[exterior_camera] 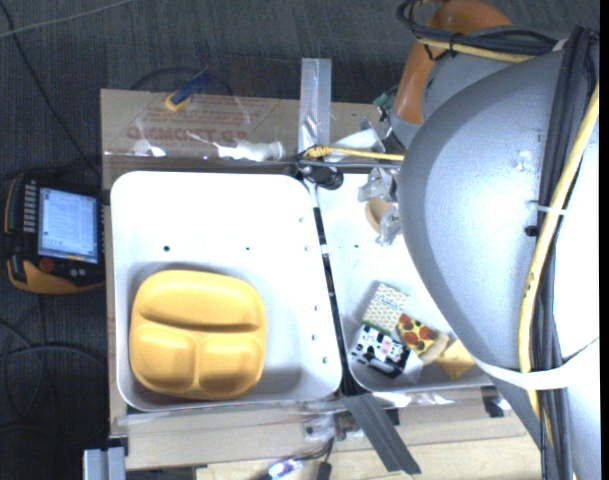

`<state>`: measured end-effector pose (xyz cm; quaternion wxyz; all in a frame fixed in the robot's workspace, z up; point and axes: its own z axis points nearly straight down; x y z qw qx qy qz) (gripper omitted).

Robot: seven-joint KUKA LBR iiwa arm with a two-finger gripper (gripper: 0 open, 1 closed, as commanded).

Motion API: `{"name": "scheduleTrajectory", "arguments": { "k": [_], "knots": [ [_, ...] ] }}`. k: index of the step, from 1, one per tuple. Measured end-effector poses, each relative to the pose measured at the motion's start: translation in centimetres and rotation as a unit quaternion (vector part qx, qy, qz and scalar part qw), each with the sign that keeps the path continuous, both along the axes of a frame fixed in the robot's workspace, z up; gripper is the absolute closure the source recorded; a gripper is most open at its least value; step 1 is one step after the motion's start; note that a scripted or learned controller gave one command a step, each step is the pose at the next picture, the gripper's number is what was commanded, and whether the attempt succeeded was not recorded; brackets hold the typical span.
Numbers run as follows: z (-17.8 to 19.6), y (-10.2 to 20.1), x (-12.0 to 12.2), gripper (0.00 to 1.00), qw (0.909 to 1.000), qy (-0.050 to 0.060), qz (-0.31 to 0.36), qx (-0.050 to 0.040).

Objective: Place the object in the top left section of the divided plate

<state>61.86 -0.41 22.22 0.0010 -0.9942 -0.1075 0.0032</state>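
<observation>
I'm seeing the yellow divided plate [197, 331] sitting in the left bin [214, 203], at its near end. Small objects [396, 333] are lying together in the right bin [354, 268]. The arm [494, 198] is looming over them, and I can't tell the gripper's state.

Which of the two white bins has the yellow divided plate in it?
The left bin holds the yellow divided plate, near its bottom-left corner. The right bin, partly under the arm, holds small patterned objects instead.
</observation>
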Motion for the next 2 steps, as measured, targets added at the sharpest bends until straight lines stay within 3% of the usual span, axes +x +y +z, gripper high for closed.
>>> {"name": "scheduleTrajectory", "arguments": {
  "k": [1, 2],
  "knots": [
    [4.0, 4.3, 4.0, 1.0, 1.0, -0.001, 0.004, -0.0007],
    [2.2, 6.3, -1.8, 1.0, 0.999, -0.001, 0.044, -0.0031]
  ]
}}
